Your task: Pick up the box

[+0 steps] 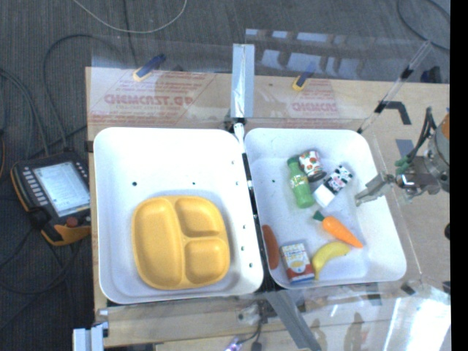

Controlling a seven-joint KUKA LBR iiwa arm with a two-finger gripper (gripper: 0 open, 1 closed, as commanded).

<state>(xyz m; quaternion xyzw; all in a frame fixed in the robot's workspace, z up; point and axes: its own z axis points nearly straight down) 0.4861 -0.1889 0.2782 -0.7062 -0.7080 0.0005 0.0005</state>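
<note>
At the left of the worktop (102,101), the left bin (117,159) carries a yellow divided tray (180,241) toward its front edge, and none of that matters to the pick. Moving right past the divider where the two bins meet, the right bin (380,262) holds the clutter: a red sausage-like piece (270,246) along its left wall, then the box (297,260), a small orange-and-white carton lying near the front edge, with a banana (330,255) just beside it on the right. Farther back sit a green bottle (299,183), a small red-and-white can (312,164), a black-and-white spotted carton (333,185) and a carrot (341,230). At the right rim of that bin is the tool (371,192), well apart from the box and carrying nothing; whether it is open or closed I cannot tell from this view. To do the reach well, the tool should probably travel toward the front edge of the bin, pass clear of the carrot, and come down over the middle of the box, closing across its narrower sides so that it crowds neither the banana nor the sausage-like piece.
</note>
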